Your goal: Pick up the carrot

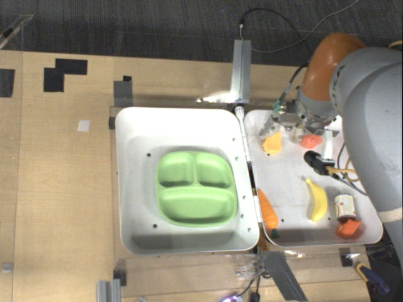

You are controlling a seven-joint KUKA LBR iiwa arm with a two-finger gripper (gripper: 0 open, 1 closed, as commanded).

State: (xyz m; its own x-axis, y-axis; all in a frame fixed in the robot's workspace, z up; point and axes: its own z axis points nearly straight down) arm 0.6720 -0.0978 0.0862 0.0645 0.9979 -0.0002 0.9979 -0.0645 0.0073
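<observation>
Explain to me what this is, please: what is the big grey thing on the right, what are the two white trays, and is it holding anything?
You are looking down at a slant from one fixed camera above a wooden bench. The big grey shape with the orange band is a robot arm reaching in from the right. Its grasping tool hangs over the far end of the right bin; I can't make out its fingers or anything between them.

The two white trays are shallow bins side by side. The left bin holds a green divided plate. The right bin holds toy food: the carrot along its left wall near the front, a banana, a yellow piece and a pinkish-red piece near the tool, plus a small can and a red-orange item. The carrot lies untouched, well away from the tool.
</observation>
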